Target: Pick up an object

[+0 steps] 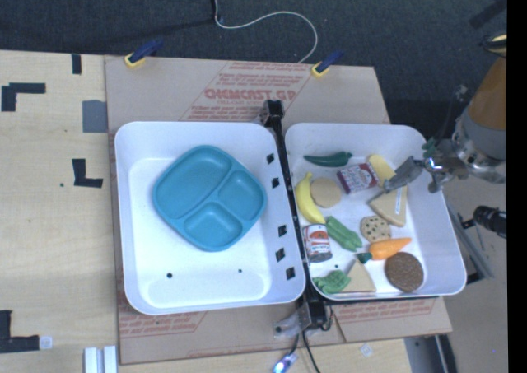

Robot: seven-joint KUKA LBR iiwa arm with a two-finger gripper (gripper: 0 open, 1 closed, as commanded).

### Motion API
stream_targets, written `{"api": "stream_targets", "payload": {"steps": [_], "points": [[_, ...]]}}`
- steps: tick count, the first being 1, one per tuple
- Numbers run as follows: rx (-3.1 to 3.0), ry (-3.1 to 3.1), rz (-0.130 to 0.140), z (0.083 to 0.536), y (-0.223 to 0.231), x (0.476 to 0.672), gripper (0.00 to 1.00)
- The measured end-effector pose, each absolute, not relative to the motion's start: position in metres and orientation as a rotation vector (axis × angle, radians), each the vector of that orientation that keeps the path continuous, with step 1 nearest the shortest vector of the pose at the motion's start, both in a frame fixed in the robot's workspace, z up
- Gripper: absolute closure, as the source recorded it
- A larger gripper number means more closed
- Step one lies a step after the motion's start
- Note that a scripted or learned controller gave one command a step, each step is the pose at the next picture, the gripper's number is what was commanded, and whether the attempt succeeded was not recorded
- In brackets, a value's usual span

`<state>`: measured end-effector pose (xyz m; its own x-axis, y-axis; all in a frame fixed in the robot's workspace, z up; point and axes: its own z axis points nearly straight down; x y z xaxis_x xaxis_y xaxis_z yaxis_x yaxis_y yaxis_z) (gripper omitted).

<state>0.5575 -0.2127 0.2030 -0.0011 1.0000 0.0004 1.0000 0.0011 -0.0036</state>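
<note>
The right bin (436, 223) holds several toy foods. Among them are a green pepper (328, 159), a banana (308, 198), a snack packet (356, 177), a yellow piece (380, 168), a pale wedge (392, 209), a cookie (375, 228), a carrot (385, 249), a small can (318, 242) and a brown round patty (404, 271). My gripper (405, 177) hangs over the bin's upper right part, just above the pale wedge and right of the yellow piece. Nothing is seen held in it.
The left bin (140, 223) carries a blue divided plate (211, 197). Both bins rest on a cardboard sheet (239, 91) held by clamps. The arm's wrist (478, 137) overhangs the right bin's right rim.
</note>
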Motion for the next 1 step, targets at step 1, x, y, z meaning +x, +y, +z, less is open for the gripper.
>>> {"api": "stream_targets", "payload": {"steps": [1], "points": [[-2.215, -2.221, 0.005, 0.2114, -0.2118, 0.5579, 1.00]]}}
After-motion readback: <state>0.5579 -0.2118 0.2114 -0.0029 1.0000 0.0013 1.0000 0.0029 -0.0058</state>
